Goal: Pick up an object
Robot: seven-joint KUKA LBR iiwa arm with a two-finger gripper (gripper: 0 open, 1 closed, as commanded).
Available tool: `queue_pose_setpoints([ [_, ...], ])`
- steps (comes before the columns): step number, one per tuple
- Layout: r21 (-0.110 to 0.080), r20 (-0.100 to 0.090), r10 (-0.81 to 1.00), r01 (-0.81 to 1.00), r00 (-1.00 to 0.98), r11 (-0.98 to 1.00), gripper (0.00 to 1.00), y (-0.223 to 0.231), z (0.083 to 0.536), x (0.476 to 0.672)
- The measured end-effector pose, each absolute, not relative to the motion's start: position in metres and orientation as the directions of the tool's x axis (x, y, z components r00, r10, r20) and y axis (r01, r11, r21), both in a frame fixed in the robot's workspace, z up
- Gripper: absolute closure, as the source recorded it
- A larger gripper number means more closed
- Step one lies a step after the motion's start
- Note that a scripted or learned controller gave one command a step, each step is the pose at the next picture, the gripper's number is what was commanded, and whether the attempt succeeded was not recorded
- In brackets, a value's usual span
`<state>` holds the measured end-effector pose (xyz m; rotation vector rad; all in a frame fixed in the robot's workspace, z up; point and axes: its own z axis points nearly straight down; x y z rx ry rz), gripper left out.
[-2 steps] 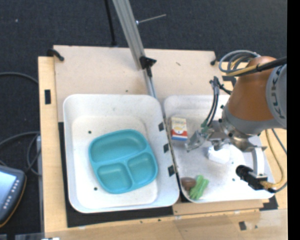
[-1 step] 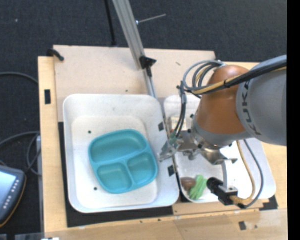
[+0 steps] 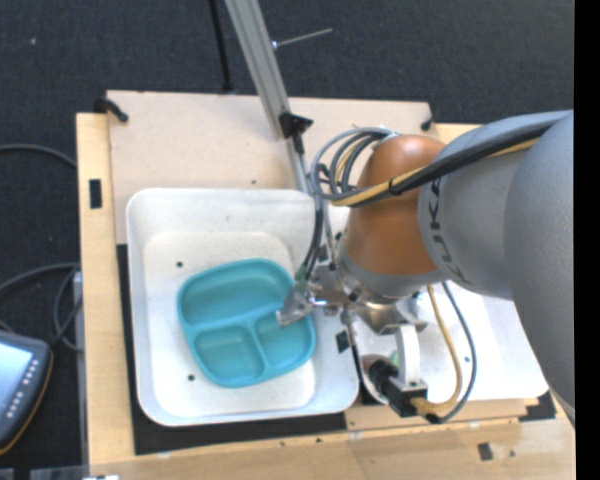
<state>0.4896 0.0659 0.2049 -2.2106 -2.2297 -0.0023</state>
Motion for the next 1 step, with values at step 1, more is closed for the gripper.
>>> queue_pose_setpoints([
  [1,0.003,-0.003,1.000,1.000,0.005,-0.005,0.00,-0.0085,0.2006,0.5477],
])
